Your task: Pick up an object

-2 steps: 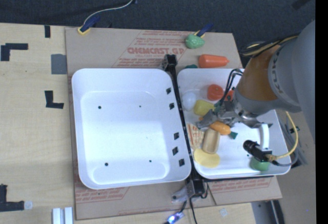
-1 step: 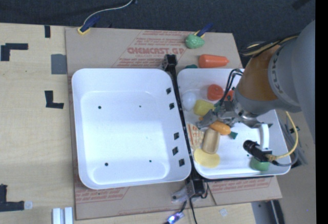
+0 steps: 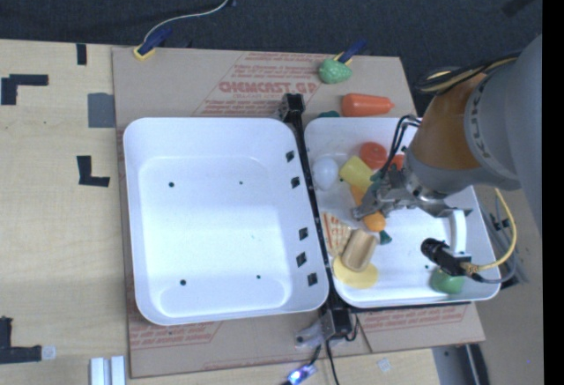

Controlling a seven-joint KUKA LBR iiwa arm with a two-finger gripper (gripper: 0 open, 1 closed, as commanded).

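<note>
My gripper hangs low in the right bin; whether it is open or closed I cannot tell. The small orange piece sits at six o'clock, touching it; the tan cylinder lies beyond at seven.

Both bins are white; the board beneath is tan with red print. Inside lie yellow, red and green toys; an orange carrot sits outside.
</note>
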